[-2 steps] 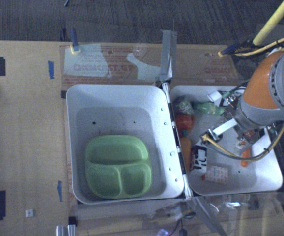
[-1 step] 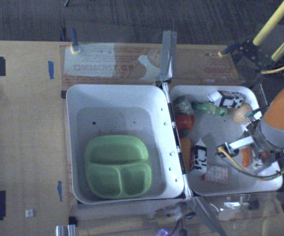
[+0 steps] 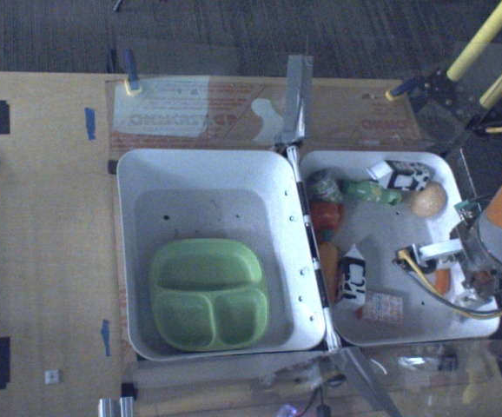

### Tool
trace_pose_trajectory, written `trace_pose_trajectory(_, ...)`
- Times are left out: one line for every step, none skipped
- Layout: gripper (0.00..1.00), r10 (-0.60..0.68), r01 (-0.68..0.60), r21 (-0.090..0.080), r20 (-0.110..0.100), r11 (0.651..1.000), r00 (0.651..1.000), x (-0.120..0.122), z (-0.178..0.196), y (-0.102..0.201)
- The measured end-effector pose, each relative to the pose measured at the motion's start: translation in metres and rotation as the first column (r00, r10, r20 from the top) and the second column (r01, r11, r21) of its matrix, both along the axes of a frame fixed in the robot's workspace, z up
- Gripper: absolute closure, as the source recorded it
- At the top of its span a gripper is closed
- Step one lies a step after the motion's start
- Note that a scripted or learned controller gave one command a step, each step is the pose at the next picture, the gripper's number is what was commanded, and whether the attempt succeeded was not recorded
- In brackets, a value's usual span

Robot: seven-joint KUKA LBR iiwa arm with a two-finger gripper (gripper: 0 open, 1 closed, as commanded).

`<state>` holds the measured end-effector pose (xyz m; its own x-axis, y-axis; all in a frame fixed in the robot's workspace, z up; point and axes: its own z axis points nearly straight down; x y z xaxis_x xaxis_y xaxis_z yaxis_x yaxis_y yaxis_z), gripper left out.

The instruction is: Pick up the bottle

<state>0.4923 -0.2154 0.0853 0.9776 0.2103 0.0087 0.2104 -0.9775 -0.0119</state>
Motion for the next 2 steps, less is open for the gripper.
trace_pose_trajectory(0.0,-0.008,0.008,-0.012,-0.011,1.0,1.0,-0.013,0.12,-0.007)
trace_pose_trajectory(0.0,0.051,-0.052,-0.01,-0.011,0.999,0.999,-0.014,0.004,0.06)
